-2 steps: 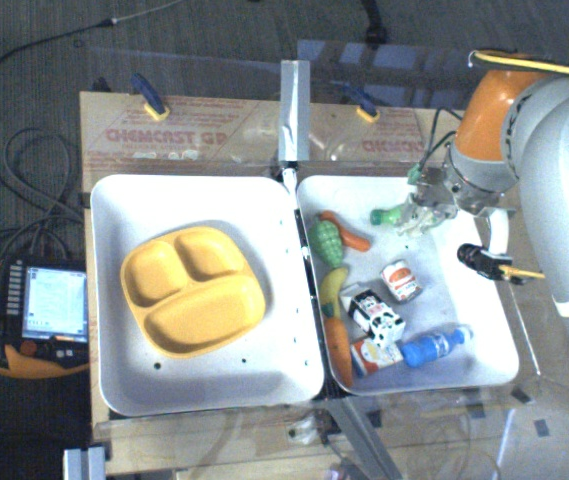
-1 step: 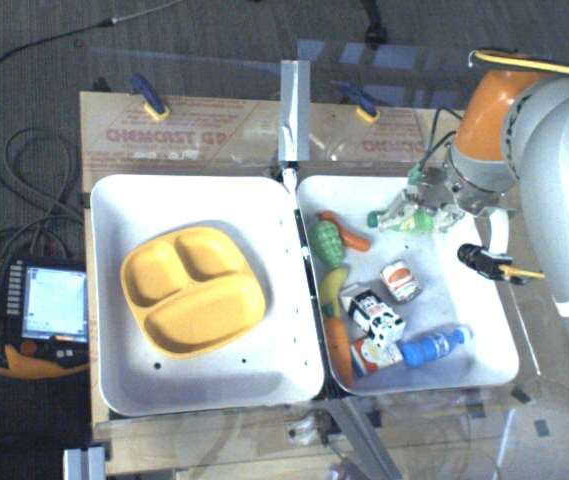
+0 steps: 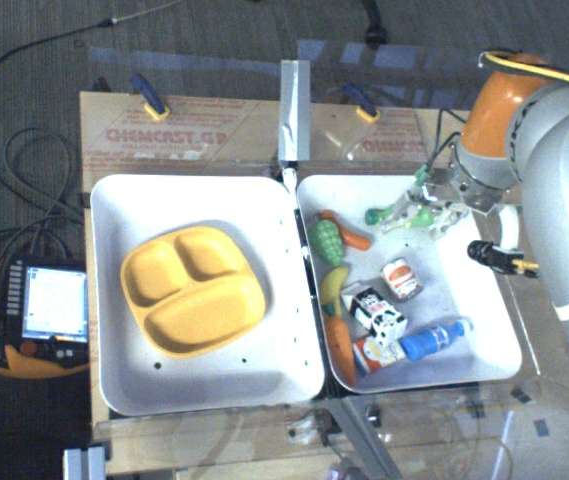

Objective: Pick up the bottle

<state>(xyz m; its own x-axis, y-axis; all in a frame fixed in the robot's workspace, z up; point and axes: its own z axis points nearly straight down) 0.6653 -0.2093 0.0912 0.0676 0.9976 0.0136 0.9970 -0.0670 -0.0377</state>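
the end effector sits low over the far part of the right shallow white bin, at the end of the grey arm with its orange band reaching in from the right; whether it is spread or pressed together cannot be told, since its pale green-tinted parts blur into each other. the blue plastic bottle with a white cap lies on its side near the front of that same bin, well apart from the end effector, its base end touching a red and white carton. just behind the carton lies a black and white patterned cube, and near it a small red and white can. along the bin's left wall lie a green ridged toy vegetable, a yellow-green toy banana and an orange toy carrot. in the left shallow white bin rests a yellow three-compartment plastic tray. both bins stand on the worktop.
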